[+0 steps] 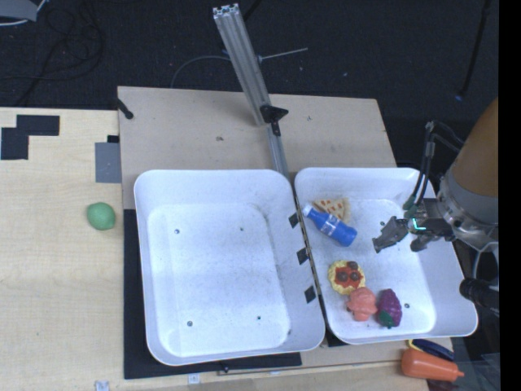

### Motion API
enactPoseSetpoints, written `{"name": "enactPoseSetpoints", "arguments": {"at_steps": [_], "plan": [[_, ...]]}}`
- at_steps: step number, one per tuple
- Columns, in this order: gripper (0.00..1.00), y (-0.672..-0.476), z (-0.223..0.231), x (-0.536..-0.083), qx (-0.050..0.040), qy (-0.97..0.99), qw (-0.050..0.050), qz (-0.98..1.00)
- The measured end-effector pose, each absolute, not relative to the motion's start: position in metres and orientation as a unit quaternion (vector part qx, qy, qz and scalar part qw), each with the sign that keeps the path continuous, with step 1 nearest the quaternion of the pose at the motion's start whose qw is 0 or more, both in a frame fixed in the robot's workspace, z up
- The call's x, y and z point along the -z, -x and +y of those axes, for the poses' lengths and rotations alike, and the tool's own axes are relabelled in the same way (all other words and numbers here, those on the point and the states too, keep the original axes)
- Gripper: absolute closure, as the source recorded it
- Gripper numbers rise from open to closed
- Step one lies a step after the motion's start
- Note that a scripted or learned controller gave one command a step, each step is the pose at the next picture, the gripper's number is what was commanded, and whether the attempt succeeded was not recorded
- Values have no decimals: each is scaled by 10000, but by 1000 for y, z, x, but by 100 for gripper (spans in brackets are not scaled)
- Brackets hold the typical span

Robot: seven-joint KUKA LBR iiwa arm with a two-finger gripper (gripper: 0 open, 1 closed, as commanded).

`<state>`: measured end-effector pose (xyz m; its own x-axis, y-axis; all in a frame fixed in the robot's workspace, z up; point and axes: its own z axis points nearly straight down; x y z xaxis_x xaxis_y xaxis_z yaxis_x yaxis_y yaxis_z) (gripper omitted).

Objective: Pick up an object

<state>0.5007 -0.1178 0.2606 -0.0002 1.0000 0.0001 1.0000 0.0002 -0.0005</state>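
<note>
A: Okay, surface first. What's the bench like?

B: Light wood board (244, 129) under 2 white bins, sitting on a black mat. Paler tabletop (49, 283) off to the left with black patches and a grey square. Dark floor behind, loose cables, and a metal rail (244, 59) slanting down toward the gap between the bins.

A: Bins?

B: Left bin (213, 267) has just bare speckled white floor. Right bin (383, 194) holds 5 small things.

A: List them.

B: Blue bottle (331, 225) lying tilted near the left wall, touching a waffle piece (332, 208) just behind it. Yellow pizza toy (347, 276) lower down. Pink lump (361, 303) and purple fruit (389, 307) side by side near the front edge.

A: Gripper?

B: Gripper (389, 236) is over the right bin, right of the bottle and apart from it. Fingers look spread, nothing between them. Grey arm with the orange band (487, 149) comes in at the right.

A: Anything outside?

B: Green ball (101, 216) on the tabletop left of the bins. Orange carrot toy (430, 366) at the front right corner, outside the bin.
</note>
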Motion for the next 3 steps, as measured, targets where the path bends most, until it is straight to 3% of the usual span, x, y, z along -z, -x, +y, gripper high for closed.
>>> {"name": "enactPoseSetpoints", "arguments": {"at_steps": [1,3], "plan": [[0,-501,-118,-261,-2,7070,2,-7072],[0,-496,-111,-156,-14,7070,19,-7072]]}}
